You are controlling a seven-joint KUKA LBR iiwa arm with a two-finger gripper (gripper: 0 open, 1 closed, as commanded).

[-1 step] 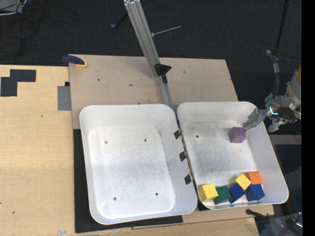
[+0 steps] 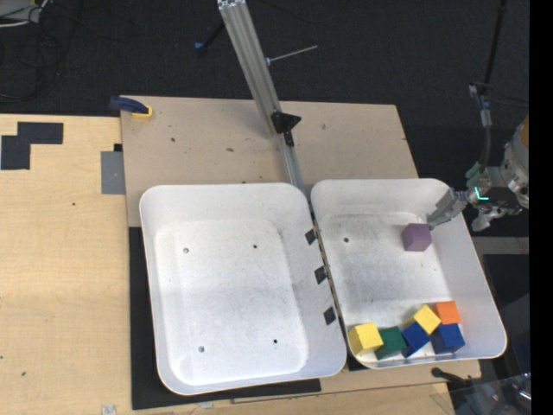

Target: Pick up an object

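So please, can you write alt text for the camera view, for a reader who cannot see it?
A robot gripper reaches over the right white bin, close to a purple block. Coloured blocks cluster at that bin's near edge, beside the left white bin.

There's the end effector [image 2: 449, 207]: slim grey metal fingers [image 2: 443, 207] running out from a darker body, a small teal-green light glowing on it, and pale grey housing rounding off at the right edge.
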